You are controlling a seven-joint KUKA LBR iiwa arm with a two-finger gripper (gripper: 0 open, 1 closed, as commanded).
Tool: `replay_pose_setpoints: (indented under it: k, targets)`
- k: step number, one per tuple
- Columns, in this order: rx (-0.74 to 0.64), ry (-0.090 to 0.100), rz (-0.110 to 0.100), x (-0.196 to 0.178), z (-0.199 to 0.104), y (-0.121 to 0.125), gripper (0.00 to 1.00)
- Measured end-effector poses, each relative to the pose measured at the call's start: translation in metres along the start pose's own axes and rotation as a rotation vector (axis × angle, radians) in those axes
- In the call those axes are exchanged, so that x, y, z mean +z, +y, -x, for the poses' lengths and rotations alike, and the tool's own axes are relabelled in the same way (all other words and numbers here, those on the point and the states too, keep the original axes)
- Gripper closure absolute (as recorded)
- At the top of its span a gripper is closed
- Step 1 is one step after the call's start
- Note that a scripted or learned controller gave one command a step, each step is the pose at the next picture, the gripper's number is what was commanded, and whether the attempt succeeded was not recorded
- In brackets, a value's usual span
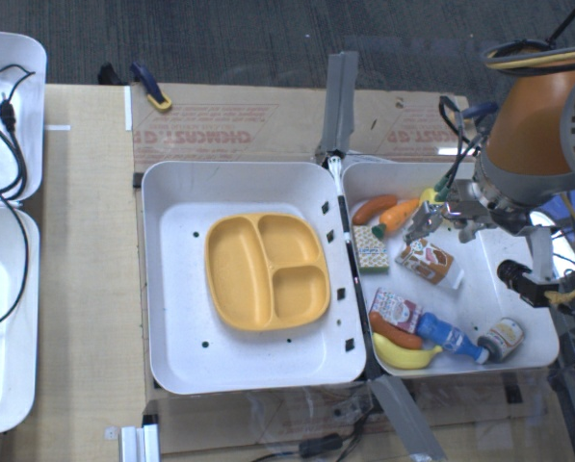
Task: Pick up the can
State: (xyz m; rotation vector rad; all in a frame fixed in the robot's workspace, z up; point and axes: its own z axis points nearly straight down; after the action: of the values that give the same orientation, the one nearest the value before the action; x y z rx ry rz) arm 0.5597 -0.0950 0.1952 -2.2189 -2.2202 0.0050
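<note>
We found the gripper [430,218] above the right bin [480,268]; its grip state we could not tell. The can [502,338] lay well apart.

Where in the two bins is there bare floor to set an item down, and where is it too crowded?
Left bin: bare floor rings the yellow divided plate, widest along its left and front walls. Right bin: one open patch between the carton and the can. Its left side and front corner, around the banana and blue bottle, are crowded.
</note>
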Motion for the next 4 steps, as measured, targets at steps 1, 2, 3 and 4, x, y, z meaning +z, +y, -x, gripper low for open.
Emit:
replay_pose_setpoints:
  k: [1,2,3,4]
  targets:
    - [0.11,0.0,0.001,0.105,0.036,-0.039,0.0]
    - [0.115,0.001,-0.001,0.096,0.037,-0.039,1.0]
    - [0.156,0.0,0.002,0.105,0.114,-0.044,1.0]
    - [-0.081,-0.001,0.004,0.031,0.117,-0.009,1.0]
